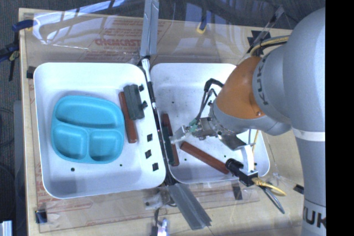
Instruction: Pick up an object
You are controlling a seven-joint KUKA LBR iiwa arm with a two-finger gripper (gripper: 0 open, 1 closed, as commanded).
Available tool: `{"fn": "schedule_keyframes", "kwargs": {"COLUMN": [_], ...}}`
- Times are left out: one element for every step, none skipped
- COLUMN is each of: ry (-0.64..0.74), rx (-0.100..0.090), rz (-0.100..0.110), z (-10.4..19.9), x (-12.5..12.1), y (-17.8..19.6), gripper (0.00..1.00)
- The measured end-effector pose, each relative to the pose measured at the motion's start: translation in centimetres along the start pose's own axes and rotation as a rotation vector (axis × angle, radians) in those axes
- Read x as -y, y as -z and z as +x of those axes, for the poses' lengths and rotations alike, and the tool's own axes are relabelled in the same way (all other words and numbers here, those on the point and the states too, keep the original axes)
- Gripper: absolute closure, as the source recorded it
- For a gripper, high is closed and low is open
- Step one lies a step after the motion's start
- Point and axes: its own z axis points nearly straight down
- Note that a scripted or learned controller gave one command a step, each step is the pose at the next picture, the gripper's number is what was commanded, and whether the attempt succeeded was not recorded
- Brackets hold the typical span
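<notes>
In the right bin [182, 77], a long brown bar [203, 157] lies slanted on the floor near the front. A second brown and dark strip [168, 141] rests along that bin's left wall. My gripper [185, 131] hangs low over the right bin's middle, pointing left toward the wall strip and just above the long bar's upper end. I see nothing clearly held. In the left bin [66, 185] lie a blue divided tray [87, 129], a brown stick [128, 118] and a dark grey block [133, 101].
The grey arm with its orange band [240, 98] covers the right bin's right half. Small black squares [148, 153] dot the left bin's right wall. A clear plastic sheet [182, 25] lies behind both bins. Yellow-handled pliers [272, 189] lie off the bin's front right corner.
</notes>
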Motion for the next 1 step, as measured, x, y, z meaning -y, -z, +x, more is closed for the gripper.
{"fn": "schedule_keyframes", "kwargs": {"ry": [0.051], "rx": [-0.001], "rz": [-0.013], "z": [-0.91], "x": [2.02], "y": [0.02], "gripper": [0.0]}}
